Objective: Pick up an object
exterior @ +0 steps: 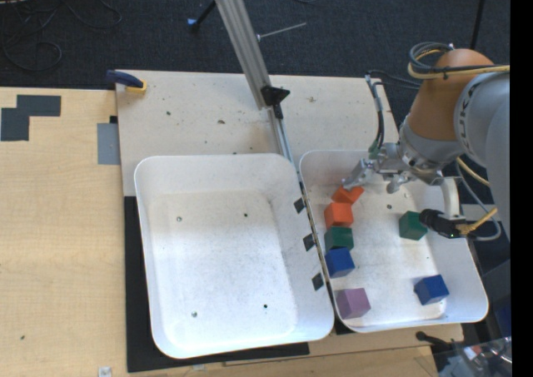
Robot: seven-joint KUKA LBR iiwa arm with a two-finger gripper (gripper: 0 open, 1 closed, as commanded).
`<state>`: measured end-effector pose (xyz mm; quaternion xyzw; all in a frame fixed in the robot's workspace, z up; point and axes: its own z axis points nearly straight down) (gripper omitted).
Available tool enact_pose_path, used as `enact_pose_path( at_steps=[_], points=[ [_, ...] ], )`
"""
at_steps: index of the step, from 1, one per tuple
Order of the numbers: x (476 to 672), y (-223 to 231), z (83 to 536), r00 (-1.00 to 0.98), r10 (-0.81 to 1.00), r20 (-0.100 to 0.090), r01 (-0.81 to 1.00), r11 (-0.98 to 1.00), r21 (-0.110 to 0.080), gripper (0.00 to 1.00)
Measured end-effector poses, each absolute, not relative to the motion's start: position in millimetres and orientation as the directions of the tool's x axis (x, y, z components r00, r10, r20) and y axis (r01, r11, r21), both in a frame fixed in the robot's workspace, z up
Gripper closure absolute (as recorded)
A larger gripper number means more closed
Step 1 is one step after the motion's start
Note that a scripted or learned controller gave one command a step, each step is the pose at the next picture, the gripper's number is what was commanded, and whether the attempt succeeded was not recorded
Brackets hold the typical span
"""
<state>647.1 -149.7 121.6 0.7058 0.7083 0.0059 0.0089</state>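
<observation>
My gripper point(379, 177) hangs over the far part of the right bin point(466, 300), below the grey arm with its orange band. Just to its lower left lies a tilted orange block point(348, 195), close to the gripper, and I cannot tell whether they touch. A second orange block point(338, 214), a green block point(339, 238) and a blue block point(339, 261) line up along the bin's left wall. Toward the front lies a purple block point(353, 301). Another green block point(411, 225) and another blue block point(431, 288) sit to the right.
The left bin point(166, 192) stands beside the right one, with black clips along the shared wall. A slanted aluminium post point(246, 42) rises behind the bins. Cables trail by the arm at the right.
</observation>
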Motion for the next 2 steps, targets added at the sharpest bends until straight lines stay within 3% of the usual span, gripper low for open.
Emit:
enact_pose_path(
  at_steps=[1, 2],
  points=[
    [648.0, -150, 131, -0.002, 1.0, -0.003, 1.0, 0.002, 0.024, 1.0],
    [654.9, -143, 180, -0.003, 1.0, 0.0, 1.0, 0.003, 0.003, 1.0]
  ],
)
